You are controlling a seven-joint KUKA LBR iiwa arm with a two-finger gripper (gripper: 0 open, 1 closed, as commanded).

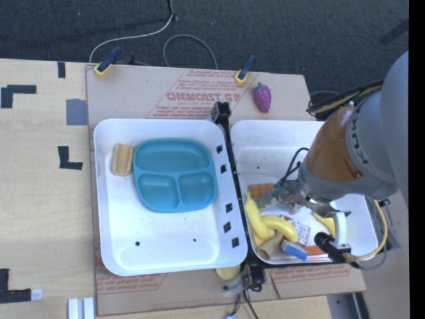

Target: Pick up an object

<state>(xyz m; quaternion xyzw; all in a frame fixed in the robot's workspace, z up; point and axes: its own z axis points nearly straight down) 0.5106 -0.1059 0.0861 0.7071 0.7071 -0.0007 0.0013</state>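
The grey arm (372, 138) is reaching in from the right of the frame, its orange band (332, 153) sitting over the right bin (265, 133). Below the band, the gripper (295, 201) is pointing down toward the lower part of that bin, though its tips are lying hidden against the clutter, so whether it is parted or closed cannot be told.

The objects are crowding the lower left corner of the right bin. A yellow banana (265, 223) is curving just below and to the left of the gripper, close beside it, and nothing is visibly sitting between the gripper's tips. An orange piece (260, 191) is lying just left of the gripper, near the bin's dividing wall. A blue and orange item (297, 250) is resting at the bin's lower edge, under the banana, next to a white printed packet (302, 231). A second yellow thing (325, 223) is peeking out at the lower right of the gripper (partly covered by the arm's black and white fittings).

In the left bin (113, 244), a blue divided plate (176, 175) is lying in the upper half, with a tan slice of bread (121, 159) touching its left side. A purple bunch of grapes (262, 97) is sitting on the cardboard (192, 95) above the right bin, well apart from the gripper.
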